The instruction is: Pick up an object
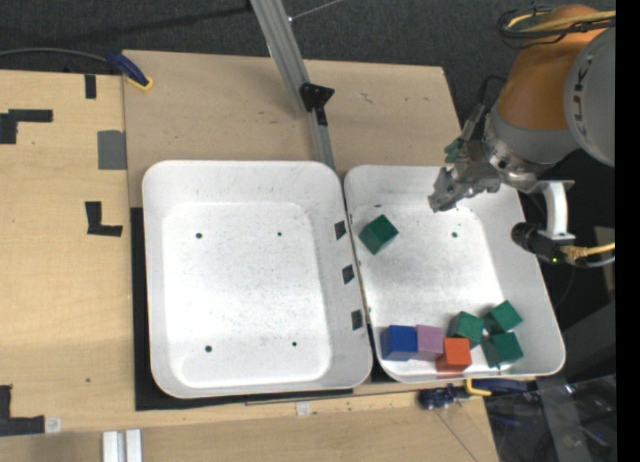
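Blocks are all unpicked, so the grasp is left to do. Going left to right: the left bin (240, 175) offers bare floor. In the right bin (520, 240), a lone green cube (378, 234) sits near the left wall with open room around it; a cluster of blocks (455, 338) crowds the near edge. The gripper (447, 193) hovers near the far edge; its jaw state I cannot tell.

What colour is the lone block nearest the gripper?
Green, clearest in the camera view, in the right bin.
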Motion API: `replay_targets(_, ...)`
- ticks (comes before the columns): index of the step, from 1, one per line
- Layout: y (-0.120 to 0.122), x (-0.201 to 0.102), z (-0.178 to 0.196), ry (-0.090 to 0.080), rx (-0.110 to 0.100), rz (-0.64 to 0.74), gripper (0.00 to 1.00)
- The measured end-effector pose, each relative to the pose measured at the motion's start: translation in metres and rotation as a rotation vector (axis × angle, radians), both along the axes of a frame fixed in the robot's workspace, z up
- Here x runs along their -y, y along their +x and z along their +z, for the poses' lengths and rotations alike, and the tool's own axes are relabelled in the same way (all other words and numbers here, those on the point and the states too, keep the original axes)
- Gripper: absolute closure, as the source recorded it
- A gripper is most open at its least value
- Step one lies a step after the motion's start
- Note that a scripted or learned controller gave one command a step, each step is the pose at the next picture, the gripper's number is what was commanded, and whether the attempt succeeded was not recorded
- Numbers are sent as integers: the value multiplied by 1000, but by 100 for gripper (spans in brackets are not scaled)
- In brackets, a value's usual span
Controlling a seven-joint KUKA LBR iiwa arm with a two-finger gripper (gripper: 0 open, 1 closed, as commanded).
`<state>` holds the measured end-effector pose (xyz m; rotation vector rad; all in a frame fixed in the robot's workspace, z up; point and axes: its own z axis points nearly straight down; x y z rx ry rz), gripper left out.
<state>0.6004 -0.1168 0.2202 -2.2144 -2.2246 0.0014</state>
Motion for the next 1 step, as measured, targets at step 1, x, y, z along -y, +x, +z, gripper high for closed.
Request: replay_targets(1, -16, -51, 12, 1, 2, 2, 100)
